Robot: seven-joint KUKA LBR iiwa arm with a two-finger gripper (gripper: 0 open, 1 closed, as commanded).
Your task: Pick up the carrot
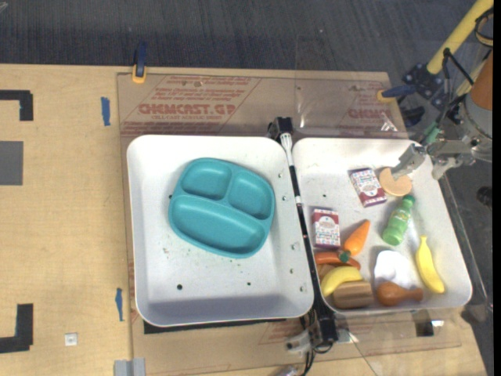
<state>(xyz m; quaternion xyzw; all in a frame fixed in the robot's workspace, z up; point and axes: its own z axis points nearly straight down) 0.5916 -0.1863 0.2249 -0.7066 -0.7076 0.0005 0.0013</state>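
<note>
The carrot point(357, 236) is a small orange cone lying tilted in the middle of the right bin point(329, 157), between a red card point(326, 227) and a green bottle point(398, 220). My gripper point(410, 160) hovers at the bin's far right side, above a tan round disc point(395, 182). It is well apart from the carrot, up and to the right of it. Nothing shows in its grasp.
The right bin also holds a second red card point(366, 186), two bananas point(427, 265) point(340, 277), a white lump point(391, 267), brown bread pieces point(353, 294) and an orange item point(329, 258). A teal divided plate point(221, 206) lies in the left bin point(149, 233).
</note>
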